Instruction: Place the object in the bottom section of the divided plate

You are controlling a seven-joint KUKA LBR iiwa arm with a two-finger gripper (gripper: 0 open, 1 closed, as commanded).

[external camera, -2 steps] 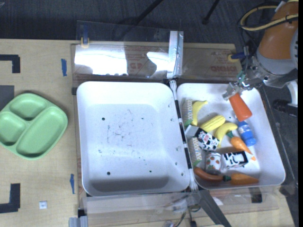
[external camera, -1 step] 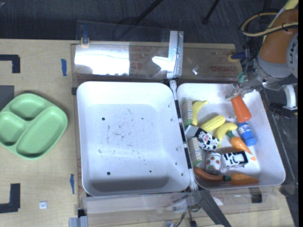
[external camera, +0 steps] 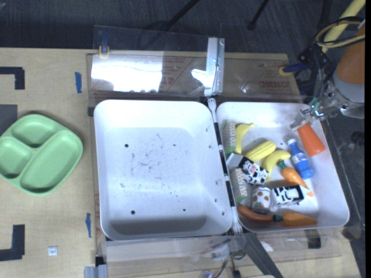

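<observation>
Camera view, looking down at a slant on a wooden tabletop [external camera: 52, 68] with two shallow white bins side by side. Left bin [external camera: 156, 112]: bare floor with faint scuffs and a few small dark holes. Right bin [external camera: 336, 196]: holds a heap of toys.

Heap, from the top: a yellow banana [external camera: 242, 134] near the dividing wall, a second yellow piece [external camera: 261, 150] just below it, and a third yellow piece [external camera: 277, 158] touching that one. An orange bottle [external camera: 312, 140] lies tilted by the right wall, with a blue bottle [external camera: 299, 159] just beside it. A carrot [external camera: 291, 175] lies below the blue bottle. Black-and-white spotted toys [external camera: 252, 171] sit mid-heap; a black-and-white box [external camera: 287, 194] lies to their lower right. A second carrot [external camera: 297, 218] and a dark red sausage-like piece [external camera: 254, 214] lie along the bottom wall.

Green divided plate [external camera: 39, 153] rests on the tabletop, well apart from the bins to the left of the left bin. Its bottom section, the large one, has nothing in it; the two smaller sections sit above.

Arm enters from the right edge. The end effector [external camera: 310, 112] hovers at the upper right corner of the right bin, just above the orange bottle. Metal parts are small and blurred; whether the fingers are apart or together cannot be told. Nothing visible between them.
</observation>
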